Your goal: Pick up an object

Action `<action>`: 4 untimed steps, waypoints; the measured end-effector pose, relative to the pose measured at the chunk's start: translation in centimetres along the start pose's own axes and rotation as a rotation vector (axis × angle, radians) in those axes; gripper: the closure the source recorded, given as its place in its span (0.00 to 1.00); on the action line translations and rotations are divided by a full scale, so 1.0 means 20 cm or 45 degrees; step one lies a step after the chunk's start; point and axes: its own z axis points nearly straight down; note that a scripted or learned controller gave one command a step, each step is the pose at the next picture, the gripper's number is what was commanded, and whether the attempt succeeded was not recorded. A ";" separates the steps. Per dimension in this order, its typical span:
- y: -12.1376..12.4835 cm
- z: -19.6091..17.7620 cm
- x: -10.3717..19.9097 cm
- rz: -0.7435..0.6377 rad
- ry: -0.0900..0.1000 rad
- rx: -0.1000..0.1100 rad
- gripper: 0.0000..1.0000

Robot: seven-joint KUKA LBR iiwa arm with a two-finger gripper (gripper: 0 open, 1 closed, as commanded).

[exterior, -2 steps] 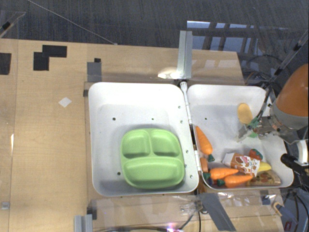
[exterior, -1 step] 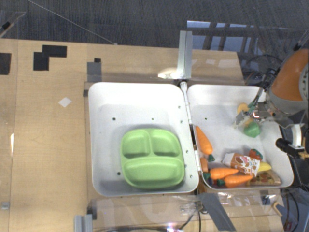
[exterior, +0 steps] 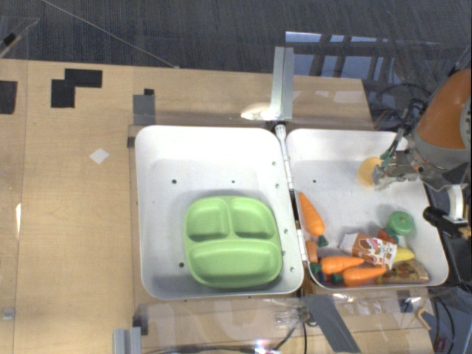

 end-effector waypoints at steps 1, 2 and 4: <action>0.00 0.00 0.00 0.000 0.000 0.000 0.00; 0.22 0.08 -0.02 -0.070 0.000 0.015 0.00; 0.25 0.01 -0.01 -0.080 -0.003 0.003 0.00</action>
